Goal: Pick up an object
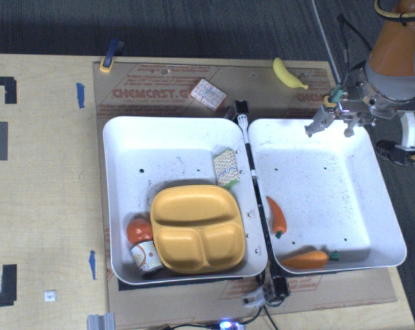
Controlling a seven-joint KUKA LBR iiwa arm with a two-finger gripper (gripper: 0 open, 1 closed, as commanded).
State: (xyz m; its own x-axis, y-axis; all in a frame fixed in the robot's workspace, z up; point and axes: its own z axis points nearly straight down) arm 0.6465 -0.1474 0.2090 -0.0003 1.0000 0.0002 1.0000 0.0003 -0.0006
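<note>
Light is even and fairly bright from overhead. The white bins [324,163] glare slightly, washing out detail on their floors. A soft shadow sits under the yellow tray [197,225]. The upper frame is dim, and focus is mildly soft throughout.

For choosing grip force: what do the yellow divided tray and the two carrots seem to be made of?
Yellow tray: probably moulded plastic, smooth and slightly glossy, with rounded compartments. Carrots: likely toy plastic or rubber, with uniform orange colour and green tips; the exact material is unclear.
</note>
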